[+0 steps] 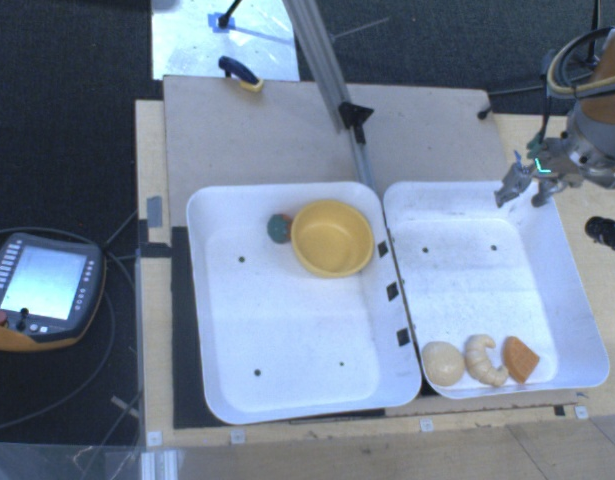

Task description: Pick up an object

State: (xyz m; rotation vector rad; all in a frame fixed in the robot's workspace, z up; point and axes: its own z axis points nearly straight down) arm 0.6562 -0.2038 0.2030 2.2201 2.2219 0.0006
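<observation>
Two-finger metal gripper (525,190) hangs spread, empty, above right white bin's (487,268) far corner; pale egg-shaped lump (443,363), croissant (484,359), orange wedge (519,358) unpicked.

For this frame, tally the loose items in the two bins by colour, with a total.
Yellow: 1, the bowl in the left bin.
Dark green: 1, the small ball beside the bowl.
Cream: 2, the round piece and the curved piece in the right bin.
Orange: 1, the wedge.
Total: 5
</observation>
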